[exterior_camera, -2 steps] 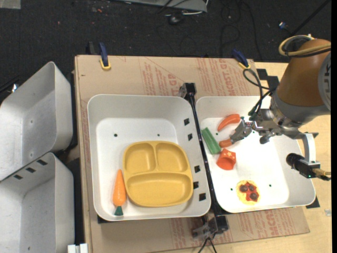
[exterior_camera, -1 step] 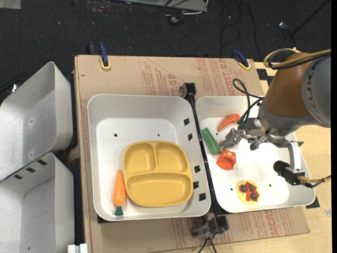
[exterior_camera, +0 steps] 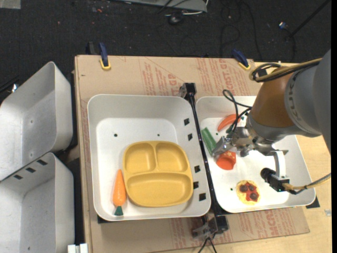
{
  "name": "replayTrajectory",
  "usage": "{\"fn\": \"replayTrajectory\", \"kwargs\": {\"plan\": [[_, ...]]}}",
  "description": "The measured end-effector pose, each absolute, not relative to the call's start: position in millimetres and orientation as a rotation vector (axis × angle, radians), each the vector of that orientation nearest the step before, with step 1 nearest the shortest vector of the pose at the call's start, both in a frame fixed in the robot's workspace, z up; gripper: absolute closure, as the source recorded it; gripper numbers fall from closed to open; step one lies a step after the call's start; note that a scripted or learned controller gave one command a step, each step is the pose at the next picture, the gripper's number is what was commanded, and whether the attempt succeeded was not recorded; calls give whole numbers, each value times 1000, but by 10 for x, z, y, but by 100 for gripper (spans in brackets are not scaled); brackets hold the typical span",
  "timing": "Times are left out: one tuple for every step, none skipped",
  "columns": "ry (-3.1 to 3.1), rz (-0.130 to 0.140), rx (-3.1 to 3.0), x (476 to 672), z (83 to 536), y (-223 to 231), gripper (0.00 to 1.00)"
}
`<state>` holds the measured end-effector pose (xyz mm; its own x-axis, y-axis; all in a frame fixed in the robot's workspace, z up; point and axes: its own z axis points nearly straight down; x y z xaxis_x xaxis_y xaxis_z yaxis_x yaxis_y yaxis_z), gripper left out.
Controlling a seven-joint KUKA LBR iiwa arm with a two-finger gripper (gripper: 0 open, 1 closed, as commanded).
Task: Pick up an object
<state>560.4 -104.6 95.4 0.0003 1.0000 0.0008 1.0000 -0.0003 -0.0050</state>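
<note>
Nothing is lifted yet: we are hovering our gripper (exterior_camera: 224, 147) just above the cup (exterior_camera: 226, 160), grip unreadable, beside the green stick (exterior_camera: 207, 139).

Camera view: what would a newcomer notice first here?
Probably the yellow divided plate in the left bin, with a toy carrot lying beside it. Next, the grey and orange arm over the right bin, its end effector low beside a small orange-red object.
</note>
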Motion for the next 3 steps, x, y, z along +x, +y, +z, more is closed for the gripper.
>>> {"fn": "replayTrajectory", "kwargs": {"plan": [[-2220,1,-2222,5613,1087,-1049,100],[-2226,-3,-2220,5621,1527,-984,100],[-2227,-4,-2221,5632,2048,-985,100]]}}
